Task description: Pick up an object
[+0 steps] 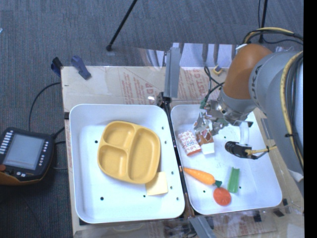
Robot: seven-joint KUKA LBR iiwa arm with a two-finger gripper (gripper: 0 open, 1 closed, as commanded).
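Seen from above the worktop [114,86], the grey arm [270,83] reaches into the right bin [270,182], its tool [208,125] low over a small brown-and-white carton [206,142] near the bin's far left corner; whether the tool is gripping it cannot be told. A red-and-white packet [188,143] lies just beside. A carrot [199,175], tomato [222,196] and green piece [233,179] sit near the front edge. The left bin [84,192] holds a yellow divided plate [130,151] and a pale yellow slice [157,185].
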